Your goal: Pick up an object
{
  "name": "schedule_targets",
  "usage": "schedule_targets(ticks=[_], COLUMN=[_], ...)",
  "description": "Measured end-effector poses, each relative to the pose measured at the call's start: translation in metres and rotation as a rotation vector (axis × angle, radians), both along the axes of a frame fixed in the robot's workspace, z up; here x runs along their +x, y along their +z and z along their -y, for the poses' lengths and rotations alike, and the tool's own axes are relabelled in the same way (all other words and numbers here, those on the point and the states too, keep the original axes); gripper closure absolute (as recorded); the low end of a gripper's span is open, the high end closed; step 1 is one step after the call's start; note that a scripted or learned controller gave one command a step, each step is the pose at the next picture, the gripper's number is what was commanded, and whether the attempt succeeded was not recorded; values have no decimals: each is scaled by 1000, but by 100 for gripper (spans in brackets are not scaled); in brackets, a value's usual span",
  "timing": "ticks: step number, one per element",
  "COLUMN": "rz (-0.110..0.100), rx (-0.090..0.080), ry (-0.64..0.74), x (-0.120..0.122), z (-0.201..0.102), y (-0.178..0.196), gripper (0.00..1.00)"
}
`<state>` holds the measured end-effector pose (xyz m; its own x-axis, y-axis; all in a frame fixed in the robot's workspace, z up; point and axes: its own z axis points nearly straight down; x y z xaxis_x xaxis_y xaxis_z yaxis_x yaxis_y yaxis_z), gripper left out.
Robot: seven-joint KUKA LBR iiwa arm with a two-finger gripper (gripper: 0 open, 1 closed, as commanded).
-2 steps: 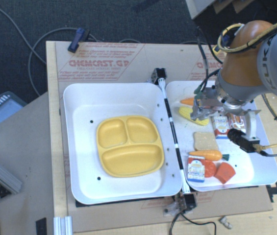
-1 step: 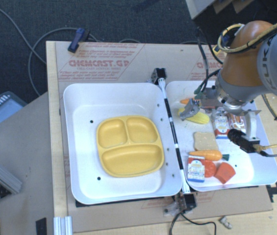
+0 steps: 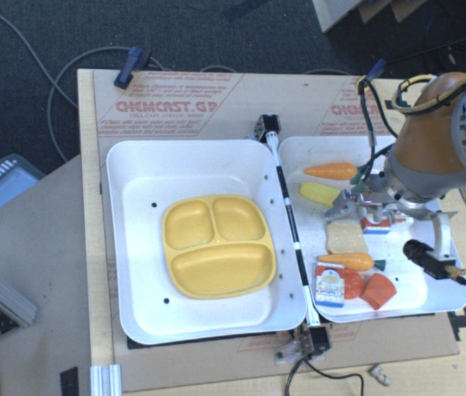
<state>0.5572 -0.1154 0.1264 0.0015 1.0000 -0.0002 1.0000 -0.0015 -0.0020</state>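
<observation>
Over the right white bin (image 3: 430, 299), low among the toys: hand (image 3: 373, 207) hanging under the grey-and-orange arm, grip state impossible to tell, nothing visibly held. Just below it, a pale tan bread-slice toy (image 3: 346, 238); beneath that, an orange plastic carrot (image 3: 345, 261), long axis running left-right. Up and left of hand, a yellow block (image 3: 318, 193) and a second orange carrot (image 3: 330, 171). Farther down, a red wedge (image 3: 378, 290) and small milk carton (image 3: 330, 287). Far left, a yellow divided plate (image 3: 216, 246). Likely nearest target: the bread slice.
</observation>
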Motion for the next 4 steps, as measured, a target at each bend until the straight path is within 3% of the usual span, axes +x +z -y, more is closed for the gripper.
schedule_targets(ticks=[1, 2, 3, 4], rz=[-7, -2, -2, -22], rx=[1, -1, -2, 4], ry=[0, 1, 1, -2], x=[97, 98, 98, 104], z=[-9, -9, -9, 12], y=[-43, -32, -33, -46], gripper=[0, 100, 0, 0])
